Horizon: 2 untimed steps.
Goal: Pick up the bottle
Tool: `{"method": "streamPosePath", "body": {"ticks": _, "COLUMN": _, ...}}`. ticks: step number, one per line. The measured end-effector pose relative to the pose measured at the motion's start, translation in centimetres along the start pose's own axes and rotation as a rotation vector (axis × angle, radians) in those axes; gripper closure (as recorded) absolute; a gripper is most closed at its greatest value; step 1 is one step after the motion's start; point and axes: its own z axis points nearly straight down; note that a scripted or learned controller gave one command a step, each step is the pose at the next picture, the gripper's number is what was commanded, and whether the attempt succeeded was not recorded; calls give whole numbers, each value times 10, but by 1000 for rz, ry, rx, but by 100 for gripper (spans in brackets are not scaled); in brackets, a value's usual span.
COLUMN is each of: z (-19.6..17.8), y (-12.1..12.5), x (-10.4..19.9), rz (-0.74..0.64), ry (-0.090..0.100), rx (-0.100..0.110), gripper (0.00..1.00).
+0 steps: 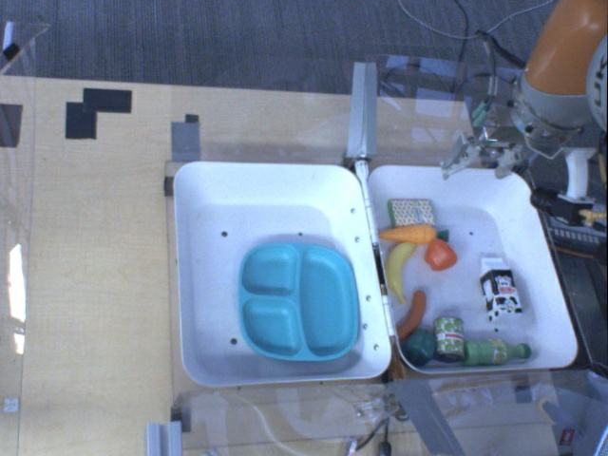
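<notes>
Bright, even overhead light on my feed. White bins (275, 183) run near overexposed, with soft shadows along their inner walls and under the blue tray (299, 302). Glare streak on the clear panel at left (17, 288). Overall slightly soft; small items lack fine detail.

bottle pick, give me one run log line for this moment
stage: approach | gripper: above right bin's far rim, holding nothing | bottle: lying on its side at right bin's near edge, untouched | beside it: can

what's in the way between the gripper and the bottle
Nothing visible blocks a descent from above. The gripper hovers over the right bin's far edge; the green bottle lies at the near wall, a can touching its left end, the milk carton just behind.
</notes>
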Motion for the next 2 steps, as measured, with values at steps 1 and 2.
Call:
{"method": "streamPosePath", "body": {"ticks": 1, "z": 59, "y": -104, "x": 49, "rz": 93, "ry": 1, "rx": 2, "gripper": 0}}
{"method": "streamPosePath", "body": {"ticks": 2, "z": 58, "y": -126, "x": 148, "rz": -139, "ry": 2, "rx": 1, "gripper": 0}}
